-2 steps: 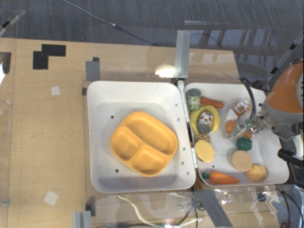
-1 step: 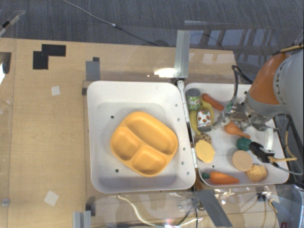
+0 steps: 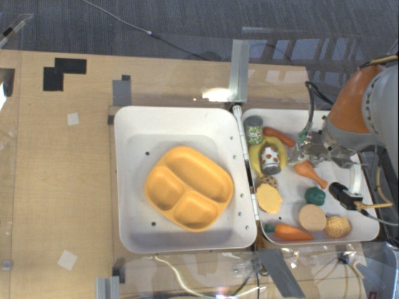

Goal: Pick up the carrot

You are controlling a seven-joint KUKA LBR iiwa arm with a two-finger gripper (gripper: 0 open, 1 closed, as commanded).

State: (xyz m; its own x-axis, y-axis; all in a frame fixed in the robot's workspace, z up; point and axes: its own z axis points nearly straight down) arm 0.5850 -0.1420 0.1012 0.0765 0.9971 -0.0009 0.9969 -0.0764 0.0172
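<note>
**A:** Carrot positions are wanted first. Where are they seen?

**B:** Three orange, tapered pieces are seen, all in the right bin (image 3: 293,189). The rest is best given from the largest thing down.

**A:** Agreed.

**B:** The desk (image 3: 62,185) carries two white bins side by side. The left bin (image 3: 134,136) is occupied by a yellow divided plate (image 3: 189,187), set at a slant near its middle. The arm (image 3: 358,111) is reached in over the right bin's right edge, and the gripper (image 3: 310,149) is held low over the bin's middle.

**A:** And the jaws?

**B:** Whether the jaws are apart or together cannot be told. Nothing is seen held between them.

**A:** The carrots, then.

**B:** The near carrot (image 3: 293,232) is laid flat along the bin's near edge. The far carrot (image 3: 278,136) is laid toward the far edge, beside a green tin (image 3: 253,129). The middle carrot (image 3: 310,173) is found just beside the gripper, on its near side. It cannot be told whether the two are touching.

**A:** Smaller items?

**B:** A banana (image 3: 254,159) is placed along the bin's left edge, with a small red and white can (image 3: 270,157) against it. A pale disc (image 3: 269,199), a tan round piece (image 3: 312,217), a potato (image 3: 337,227) and a green piece (image 3: 315,196) are scattered toward the near right corner.
</note>
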